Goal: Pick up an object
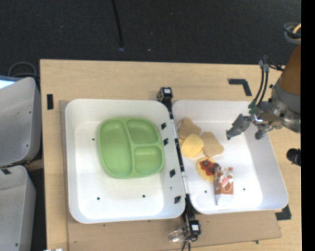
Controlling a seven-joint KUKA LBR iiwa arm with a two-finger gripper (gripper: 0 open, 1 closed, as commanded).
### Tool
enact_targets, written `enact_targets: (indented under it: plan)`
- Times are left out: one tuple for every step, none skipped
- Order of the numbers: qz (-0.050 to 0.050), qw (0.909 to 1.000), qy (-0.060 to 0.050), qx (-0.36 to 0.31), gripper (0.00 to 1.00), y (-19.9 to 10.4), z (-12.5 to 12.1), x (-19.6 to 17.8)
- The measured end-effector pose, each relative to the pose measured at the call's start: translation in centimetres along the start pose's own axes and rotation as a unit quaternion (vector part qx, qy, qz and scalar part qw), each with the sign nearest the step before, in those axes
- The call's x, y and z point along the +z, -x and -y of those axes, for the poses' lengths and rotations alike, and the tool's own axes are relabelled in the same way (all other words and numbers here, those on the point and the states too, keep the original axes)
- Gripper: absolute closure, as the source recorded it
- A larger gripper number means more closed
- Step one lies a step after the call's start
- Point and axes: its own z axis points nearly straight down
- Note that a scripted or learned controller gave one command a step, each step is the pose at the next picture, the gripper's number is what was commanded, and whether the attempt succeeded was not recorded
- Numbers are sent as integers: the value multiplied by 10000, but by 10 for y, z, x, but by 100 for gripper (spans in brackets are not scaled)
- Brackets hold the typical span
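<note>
White bins [84, 203], two; one green tray [131, 147].

Right bin [262, 182], left side: a yellow round piece [192, 146] sits touching two tan pieces, one [188, 127] above it, one [212, 145] to its right. Just below lies a yellow-red item [207, 168], with a red-and-white packet [224, 183] against it.

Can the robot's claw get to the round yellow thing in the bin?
Probably yes. The claw hangs over the right bin, and the yellow thing lies to its left in the same bin. Nothing sits on top of it, though tan pieces crowd right beside it.
</note>
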Motion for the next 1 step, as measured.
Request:
enact_targets:
  plan:
    - [10,10000,55,-17,0,0,-2,-6]
